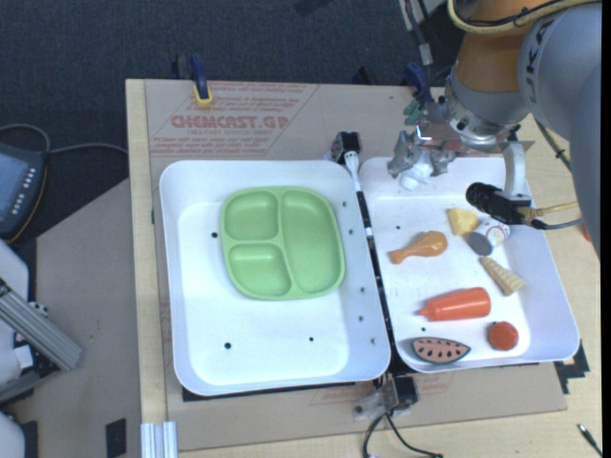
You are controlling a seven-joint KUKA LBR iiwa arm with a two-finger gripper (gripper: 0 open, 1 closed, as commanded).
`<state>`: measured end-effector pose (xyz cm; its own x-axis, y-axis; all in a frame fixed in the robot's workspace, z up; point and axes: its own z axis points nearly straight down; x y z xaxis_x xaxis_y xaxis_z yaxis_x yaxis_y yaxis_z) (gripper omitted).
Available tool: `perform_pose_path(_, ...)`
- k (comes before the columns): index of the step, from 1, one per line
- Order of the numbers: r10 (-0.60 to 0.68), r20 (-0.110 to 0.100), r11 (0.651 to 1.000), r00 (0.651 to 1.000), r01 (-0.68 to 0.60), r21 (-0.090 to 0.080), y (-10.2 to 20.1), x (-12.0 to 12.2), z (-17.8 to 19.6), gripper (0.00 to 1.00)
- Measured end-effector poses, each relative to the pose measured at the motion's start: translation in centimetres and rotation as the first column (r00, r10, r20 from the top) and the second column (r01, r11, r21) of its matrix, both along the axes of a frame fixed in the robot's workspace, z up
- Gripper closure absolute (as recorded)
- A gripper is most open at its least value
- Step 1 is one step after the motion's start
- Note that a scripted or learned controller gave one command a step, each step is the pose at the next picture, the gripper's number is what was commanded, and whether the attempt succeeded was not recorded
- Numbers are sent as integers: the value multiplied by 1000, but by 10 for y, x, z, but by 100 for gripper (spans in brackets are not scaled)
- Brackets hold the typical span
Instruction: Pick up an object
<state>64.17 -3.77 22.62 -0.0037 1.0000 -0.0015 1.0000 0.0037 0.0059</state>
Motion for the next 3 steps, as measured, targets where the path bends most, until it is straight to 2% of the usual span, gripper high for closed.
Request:
perform_pose_path(1,-3,-8,1000,1000,3,1,1,-11,5,100)
perform_pose_path(2,-3,-3,1000,1000,3,0,-1,-4,2,100)
perform_pose_path(3,-6,-6,1000,1000,6,0,-14,-10,6,100)
